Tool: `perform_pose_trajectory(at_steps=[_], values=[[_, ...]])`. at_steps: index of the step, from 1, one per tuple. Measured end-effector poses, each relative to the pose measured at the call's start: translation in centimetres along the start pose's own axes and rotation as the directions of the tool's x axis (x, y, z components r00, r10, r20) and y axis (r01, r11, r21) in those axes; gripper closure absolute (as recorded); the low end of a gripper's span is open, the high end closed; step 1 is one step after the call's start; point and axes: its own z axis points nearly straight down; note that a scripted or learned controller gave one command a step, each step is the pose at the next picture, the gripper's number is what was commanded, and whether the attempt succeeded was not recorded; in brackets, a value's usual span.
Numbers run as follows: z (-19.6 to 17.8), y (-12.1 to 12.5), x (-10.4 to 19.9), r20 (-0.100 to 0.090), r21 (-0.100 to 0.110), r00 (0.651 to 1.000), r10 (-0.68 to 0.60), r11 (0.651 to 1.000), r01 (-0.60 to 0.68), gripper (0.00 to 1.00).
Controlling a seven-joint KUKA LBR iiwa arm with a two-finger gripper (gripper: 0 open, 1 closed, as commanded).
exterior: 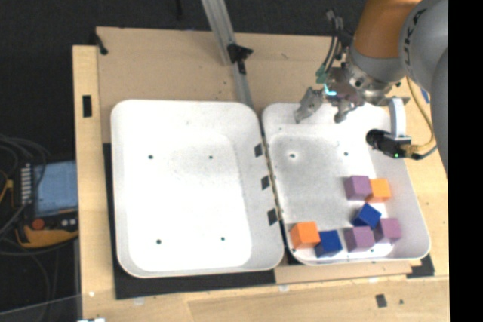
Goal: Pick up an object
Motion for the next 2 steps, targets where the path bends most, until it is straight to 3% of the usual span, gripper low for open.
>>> perform_pose_trajectory(at_steps=[1, 2], values=[[-0.3, 0.1, 0.0, 0.001, -0.005, 1.0, -0.001, 1.0, 0.001, 0.0], [3.9, -0.1, -0.2, 0.003, -0.001, 1.0, 0.002, 1.0, -0.002, 0.0]])
